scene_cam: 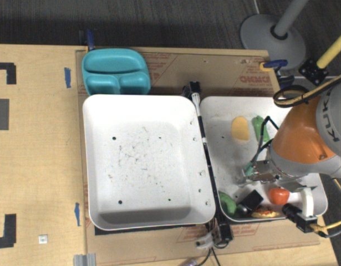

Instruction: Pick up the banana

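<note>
Grey-and-orange arm's two-finger gripper [258,173] sits low in right white bin [217,121], apparently reaching for the yellow banana [263,213] at near wall; grip state: can't tell.

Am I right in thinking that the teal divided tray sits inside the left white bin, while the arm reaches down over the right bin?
Not quite. The camera view shows the teal divided tray outside the left white bin, on the bench just beyond its far edge. The rest holds: the arm does reach down over the right bin.
</note>
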`<act>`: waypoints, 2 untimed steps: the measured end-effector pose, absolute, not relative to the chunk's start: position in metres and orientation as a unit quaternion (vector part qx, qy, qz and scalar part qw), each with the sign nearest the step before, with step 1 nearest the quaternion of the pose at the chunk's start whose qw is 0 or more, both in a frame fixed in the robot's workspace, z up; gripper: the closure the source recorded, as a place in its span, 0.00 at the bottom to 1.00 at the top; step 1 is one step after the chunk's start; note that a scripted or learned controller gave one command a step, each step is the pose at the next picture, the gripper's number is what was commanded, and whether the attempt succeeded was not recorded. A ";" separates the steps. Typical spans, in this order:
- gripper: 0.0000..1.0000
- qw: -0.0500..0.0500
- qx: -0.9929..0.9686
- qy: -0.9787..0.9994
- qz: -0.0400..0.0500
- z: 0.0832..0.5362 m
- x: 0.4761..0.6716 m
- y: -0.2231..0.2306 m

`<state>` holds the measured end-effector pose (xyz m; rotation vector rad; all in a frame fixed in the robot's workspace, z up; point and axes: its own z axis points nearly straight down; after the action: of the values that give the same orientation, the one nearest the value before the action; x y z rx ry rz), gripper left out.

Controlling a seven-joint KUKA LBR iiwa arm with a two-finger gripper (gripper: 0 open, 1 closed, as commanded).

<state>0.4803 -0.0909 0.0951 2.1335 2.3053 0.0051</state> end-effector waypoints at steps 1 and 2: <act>1.00 0.001 0.680 0.734 0.002 0.105 0.481 -0.091; 1.00 0.002 0.680 0.734 0.003 0.115 0.482 -0.091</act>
<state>0.4816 -0.0907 0.1146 2.1314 2.3012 0.0082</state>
